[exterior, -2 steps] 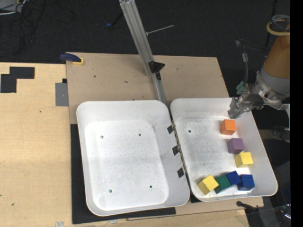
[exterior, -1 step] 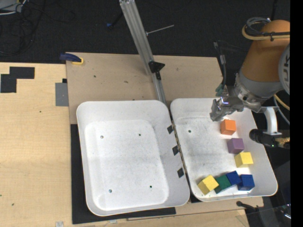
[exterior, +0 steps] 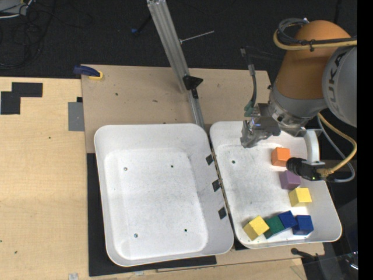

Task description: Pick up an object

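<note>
Blocks lie in the right bin (exterior: 233,185) while the end effector (exterior: 252,137) hangs over that bin's far left corner.

Arm (exterior: 309,69) reaches in from the right, its end effector low over bare bin floor, with nothing seen between its tips; whether it is open or closed cannot be told; an orange block (exterior: 281,156) sits near it to the right; a purple block (exterior: 289,179) and a yellow block (exterior: 301,196) follow down the right side; at the near edge a second yellow block (exterior: 255,227), a green block (exterior: 274,224) and two blue blocks (exterior: 295,221) cluster together; the left bin (exterior: 116,139) lies beside it on the counter (exterior: 134,98).
</note>
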Controlling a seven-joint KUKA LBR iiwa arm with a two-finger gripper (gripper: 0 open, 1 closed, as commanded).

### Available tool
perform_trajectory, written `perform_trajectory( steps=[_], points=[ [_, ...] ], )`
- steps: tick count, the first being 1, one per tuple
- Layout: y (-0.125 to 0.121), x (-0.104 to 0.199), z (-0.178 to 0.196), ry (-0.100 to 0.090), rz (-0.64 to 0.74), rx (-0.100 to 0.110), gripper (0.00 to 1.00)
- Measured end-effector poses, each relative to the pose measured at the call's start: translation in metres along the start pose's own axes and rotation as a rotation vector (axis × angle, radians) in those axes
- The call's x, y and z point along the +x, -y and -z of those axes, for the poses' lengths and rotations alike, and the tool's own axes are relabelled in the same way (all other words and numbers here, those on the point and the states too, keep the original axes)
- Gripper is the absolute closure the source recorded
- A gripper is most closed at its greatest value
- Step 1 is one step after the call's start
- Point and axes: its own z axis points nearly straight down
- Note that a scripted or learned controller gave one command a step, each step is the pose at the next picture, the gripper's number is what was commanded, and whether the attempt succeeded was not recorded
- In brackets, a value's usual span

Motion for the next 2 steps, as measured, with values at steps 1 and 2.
perform_trajectory(
  steps=[1,2],
  points=[
    [-0.009,0.059,-0.001,0.001,0.001,-0.001,1.00],
    [-0.013,0.115,0.000,0.001,0.000,-0.001,1.00]
  ],
)
